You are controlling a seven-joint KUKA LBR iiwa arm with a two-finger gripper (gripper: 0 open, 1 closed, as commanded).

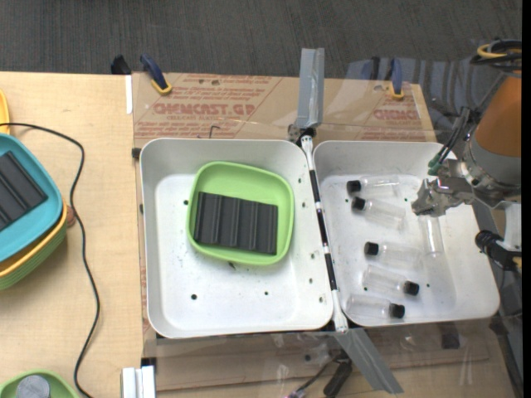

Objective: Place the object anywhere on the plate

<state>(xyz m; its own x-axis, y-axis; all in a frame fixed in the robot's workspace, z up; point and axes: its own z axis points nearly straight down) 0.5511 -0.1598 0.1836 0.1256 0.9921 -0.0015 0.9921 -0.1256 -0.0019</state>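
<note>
Arm: I've got it coming in from the right, grey body with the orange band [502, 123] showing up high, wrist hanging over the right bin [465, 305].
Gripper: the gripper [425, 206] sits low over the upper right part of that bin; from this angle I cannot tell whether it is spread or pinched, and I see nothing clearly between its tips.
Objects: clear vials with black caps are scattered across the right bin's floor. I count one near the top left [369, 191], one just below it [377, 208], one mid-bin [390, 254], two lower down [388, 283] and [377, 305], and one uncapped-looking tube [432, 235] lying just under the gripper.
Contact: that tube lies close to the fingertips, but I can't say whether they touch it.
Plate: the green plate [282, 191] rests in the left bin [166, 288], toward its upper middle.
On the plate: a dark ribbed block [237, 223] lies flat across it.
Divider: the two bins meet at a hinge-like seam [319, 222], vials on one side, plate on the other, well apart.
Bench: a stack of teal and yellow trays [29, 214] and a black cable [83, 264] lie off to the left.
</note>
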